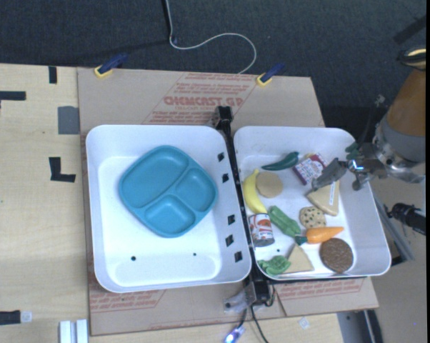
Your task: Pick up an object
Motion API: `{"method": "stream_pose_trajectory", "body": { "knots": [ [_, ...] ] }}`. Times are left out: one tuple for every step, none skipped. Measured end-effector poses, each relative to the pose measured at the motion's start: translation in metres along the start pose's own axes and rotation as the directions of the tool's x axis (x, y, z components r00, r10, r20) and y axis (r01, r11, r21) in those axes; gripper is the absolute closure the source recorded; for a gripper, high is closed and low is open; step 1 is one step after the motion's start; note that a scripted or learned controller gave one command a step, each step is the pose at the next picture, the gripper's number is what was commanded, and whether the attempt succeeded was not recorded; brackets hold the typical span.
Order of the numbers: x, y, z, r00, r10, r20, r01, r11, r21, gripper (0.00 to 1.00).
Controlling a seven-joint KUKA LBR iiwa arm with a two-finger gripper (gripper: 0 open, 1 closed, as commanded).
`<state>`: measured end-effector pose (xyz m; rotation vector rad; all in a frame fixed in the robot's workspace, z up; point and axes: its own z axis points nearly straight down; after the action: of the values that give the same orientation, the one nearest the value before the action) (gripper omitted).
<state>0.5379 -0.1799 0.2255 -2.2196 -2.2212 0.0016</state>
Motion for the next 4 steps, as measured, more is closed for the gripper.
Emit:
{"method": "stream_pose_trajectory", "body": {
  "knots": [
    [0.038,-0.056,-0.021,1.000,-0.002,-0.003,0.002,1.000,0.002,0.00],
    [0.217,-0.054,-0.043,1.000,-0.020,-0.005,0.020,1.000,-0.002,0.00],
    [0.207,-0.055,-0.052,1.000,-0.003,0.000,0.003,1.000,0.002,1.00],
    [0.237,-0.054,-0.134,1.000,-0.005,-0.001,0.005,1.000,-0.008,1.00]
  ]
}}
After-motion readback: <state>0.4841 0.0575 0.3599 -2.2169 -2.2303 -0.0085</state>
